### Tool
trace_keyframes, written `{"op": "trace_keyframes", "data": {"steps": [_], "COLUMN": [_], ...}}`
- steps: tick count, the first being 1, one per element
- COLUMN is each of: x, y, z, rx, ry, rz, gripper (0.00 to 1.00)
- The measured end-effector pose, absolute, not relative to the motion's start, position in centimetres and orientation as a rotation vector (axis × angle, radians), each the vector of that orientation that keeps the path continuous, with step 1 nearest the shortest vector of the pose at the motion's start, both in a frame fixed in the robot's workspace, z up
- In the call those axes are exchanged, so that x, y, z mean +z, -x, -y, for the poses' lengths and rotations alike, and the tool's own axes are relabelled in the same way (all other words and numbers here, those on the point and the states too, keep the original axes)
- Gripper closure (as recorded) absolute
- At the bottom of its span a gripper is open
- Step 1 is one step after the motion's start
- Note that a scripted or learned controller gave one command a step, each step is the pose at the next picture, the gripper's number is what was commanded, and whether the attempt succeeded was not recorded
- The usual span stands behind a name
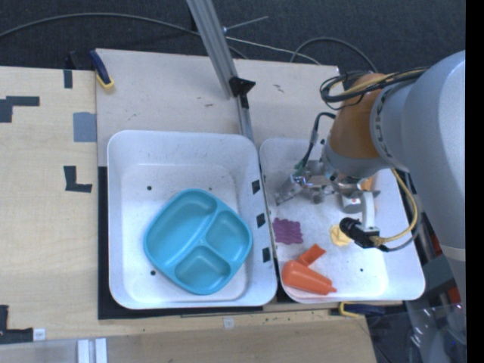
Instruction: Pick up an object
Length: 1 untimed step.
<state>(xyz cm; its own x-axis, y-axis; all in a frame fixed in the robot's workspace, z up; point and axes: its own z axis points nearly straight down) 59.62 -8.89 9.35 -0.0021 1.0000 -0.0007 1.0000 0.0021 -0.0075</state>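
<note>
Three candidate objects lie in my right white plastic bin [393, 274], all toward its near wall. Nearest the camera, at about 6 o'clock from my gripper [296, 186], is the orange carrot-shaped toy [306, 277], lying flat, with a small orange block [311, 254] just beside its upper end. The small yellow piece [339, 235] sits at roughly 5 o'clock, next to the black cable end hanging off my wrist. The purple textured flat piece [287, 231] is at 6 to 7 o'clock, near the dividing wall and closest of all to my tool.

My gripper is low over the bin floor at the far-left part of the right bin, pointing toward 9 o'clock. Nothing visible between the tips; whether they are spread or closed I cannot tell at this resolution.

Judgement: the grasp is not yet made. To do it well I should centre over one item before descending. The carrot toy looks the best bet, thick enough to pinch across its narrow axis; the purple piece looks thin and may slip.

Farther off, at 8 o'clock in the left white bin [121, 203], rests the blue three-compartment plastic plate [198, 240].
</note>
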Motion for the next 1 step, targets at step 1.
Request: {"op": "trace_keyframes", "data": {"steps": [1], "x": [10.68], "y": [-59.76], "z": [8.79], "rx": [0.003], "ry": [2.215], "rz": [2.223], "gripper": [1.0]}}
